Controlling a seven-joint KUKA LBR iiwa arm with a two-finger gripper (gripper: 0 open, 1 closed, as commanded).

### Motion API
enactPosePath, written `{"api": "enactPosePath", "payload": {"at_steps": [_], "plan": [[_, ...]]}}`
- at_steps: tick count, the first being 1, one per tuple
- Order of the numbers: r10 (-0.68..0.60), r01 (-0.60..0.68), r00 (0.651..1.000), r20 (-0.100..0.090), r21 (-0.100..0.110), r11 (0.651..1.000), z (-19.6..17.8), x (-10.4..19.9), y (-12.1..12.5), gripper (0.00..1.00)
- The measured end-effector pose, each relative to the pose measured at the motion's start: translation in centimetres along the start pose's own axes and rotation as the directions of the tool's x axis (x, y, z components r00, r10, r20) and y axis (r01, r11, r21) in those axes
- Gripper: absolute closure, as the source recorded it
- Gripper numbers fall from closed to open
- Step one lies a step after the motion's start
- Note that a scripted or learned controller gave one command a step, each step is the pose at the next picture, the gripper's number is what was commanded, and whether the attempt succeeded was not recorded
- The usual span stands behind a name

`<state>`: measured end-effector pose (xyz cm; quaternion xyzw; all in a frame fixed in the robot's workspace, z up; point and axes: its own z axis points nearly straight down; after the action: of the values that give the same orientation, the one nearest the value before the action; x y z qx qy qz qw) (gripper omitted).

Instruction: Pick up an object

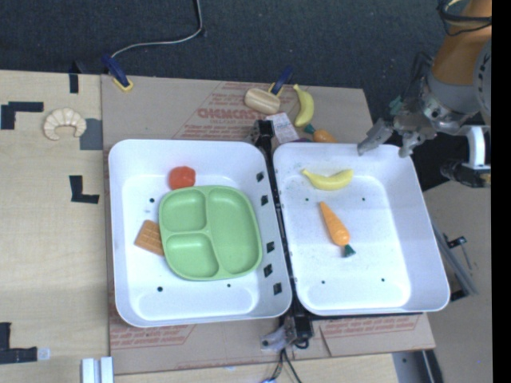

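I am looking at the right bin [415, 238], where a toy carrot [335, 225] is lying near the middle and a toy banana [328, 179] is lying just above the carrot, closer to the far wall. My gripper [389, 138] is hanging over the bin's far right corner, well apart from both. Its jaws are looking spread, with nothing between them. I am guessing both toys are light, hard plastic and a bit slippery. The carrot is looking easiest: I am thinking of pinching it across its fat orange middle, not the thin tip.
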<state>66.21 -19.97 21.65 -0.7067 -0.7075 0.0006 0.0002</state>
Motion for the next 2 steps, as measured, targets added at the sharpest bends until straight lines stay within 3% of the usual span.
{"api": "enactPosePath", "payload": {"at_steps": [1,2], "plan": [[-0.001,0.001,1.000,0.003,-0.008,1.000,10.8,8.0,0.2,0.00],[0.000,0.000,1.000,0.001,-0.003,1.000,13.0,8.1,-4.7,0.00]]}}
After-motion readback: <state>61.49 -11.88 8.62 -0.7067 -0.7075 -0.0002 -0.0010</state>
